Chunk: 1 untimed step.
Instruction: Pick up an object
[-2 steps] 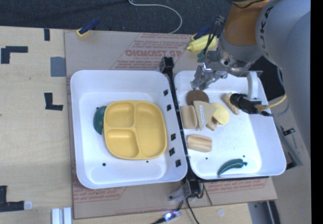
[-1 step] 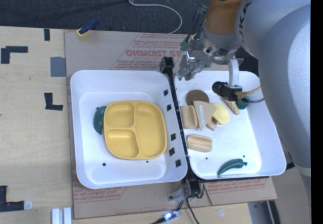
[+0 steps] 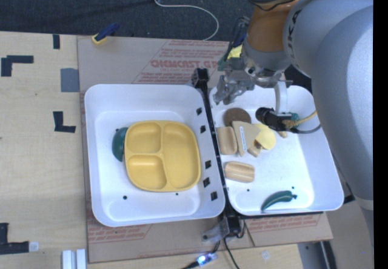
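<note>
Objects to pick are not lifted yet; nothing has been grasped.

You can see the gripper (image 3: 233,93) hanging spread and empty over the right bin (image 3: 321,159), just above the brown disc (image 3: 236,116) and wooden blocks (image 3: 233,139). Descent, closing and lifting are all left.

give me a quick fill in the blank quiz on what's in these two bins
1. The yellow divided plate lies in the ____ bin.
2. The green pepper lies near the right bin's ____ edge.
3. The gripper hangs over the ____ bin's far end.
4. The plate has ____ compartments.

Missing words: left; near; right; three
</note>
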Each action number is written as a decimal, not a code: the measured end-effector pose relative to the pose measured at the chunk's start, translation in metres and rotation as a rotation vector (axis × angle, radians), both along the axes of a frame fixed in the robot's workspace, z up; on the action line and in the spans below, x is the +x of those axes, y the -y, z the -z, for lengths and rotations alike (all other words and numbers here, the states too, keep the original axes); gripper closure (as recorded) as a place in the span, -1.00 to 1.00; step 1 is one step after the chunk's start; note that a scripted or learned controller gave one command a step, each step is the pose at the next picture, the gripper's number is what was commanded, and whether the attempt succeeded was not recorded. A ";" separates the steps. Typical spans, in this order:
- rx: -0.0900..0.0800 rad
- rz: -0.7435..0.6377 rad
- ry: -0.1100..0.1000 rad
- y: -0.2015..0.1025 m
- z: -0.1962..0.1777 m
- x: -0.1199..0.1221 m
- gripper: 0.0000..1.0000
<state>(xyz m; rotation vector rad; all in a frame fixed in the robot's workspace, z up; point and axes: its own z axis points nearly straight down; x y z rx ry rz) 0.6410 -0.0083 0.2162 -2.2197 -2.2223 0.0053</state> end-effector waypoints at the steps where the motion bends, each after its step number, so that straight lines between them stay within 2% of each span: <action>1: 0.002 -0.001 0.003 0.007 -0.015 0.010 1.00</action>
